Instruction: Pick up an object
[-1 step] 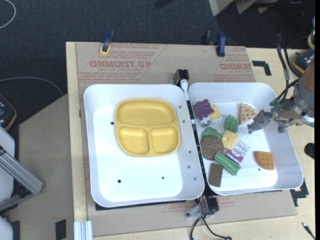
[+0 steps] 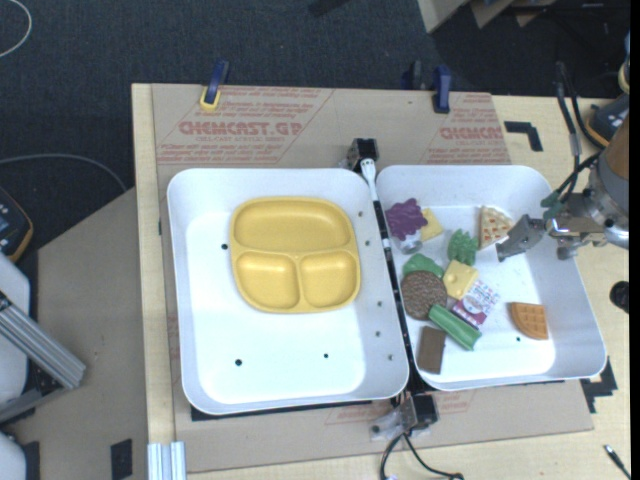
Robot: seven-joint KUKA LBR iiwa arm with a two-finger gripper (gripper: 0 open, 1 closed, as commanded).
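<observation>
Camera view: my tool (image 2: 540,234) hangs over the right bin (image 2: 580,313), near its far right corner, fingers spread apart with nothing between them. Pizza slice (image 2: 492,225) lies just beside the tool, apart from it. Waffle (image 2: 529,319) sits toward the bin's near right. Yellow divided plate (image 2: 295,252) rests in the left bin (image 2: 200,298).

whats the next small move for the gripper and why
Probably a short shift left and down toward the pizza slice. The gripper sits over the right bin just beside that slice, with no toy seen between its fingers, and the slice lies apart from the crowded pile.
</observation>
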